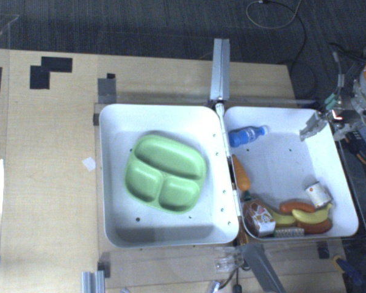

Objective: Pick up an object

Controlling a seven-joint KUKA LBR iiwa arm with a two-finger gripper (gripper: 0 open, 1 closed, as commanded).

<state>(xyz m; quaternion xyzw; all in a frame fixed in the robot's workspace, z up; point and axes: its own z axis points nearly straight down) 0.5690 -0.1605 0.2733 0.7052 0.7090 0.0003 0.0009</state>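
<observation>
The right bin [287,163] holds several items. A blue bottle [247,135] lies on its side at the far left corner, and an orange carrot [240,174] lies along the left wall. A yellow banana [311,214], red sausage-like pieces [293,207], a small white cup [318,194] and a brown and red packet [259,217] crowd the near edge. My gripper [325,129] hangs over the bin's far right corner, open, with nothing between its fingers. It is well apart from all the items.
The left bin [110,163] holds a green three-compartment plate [166,171]. A metal post [221,72] stands at the divider between the bins. Cables and arm hardware [363,102] sit at the right. Bare white floor spans the middle of the right bin.
</observation>
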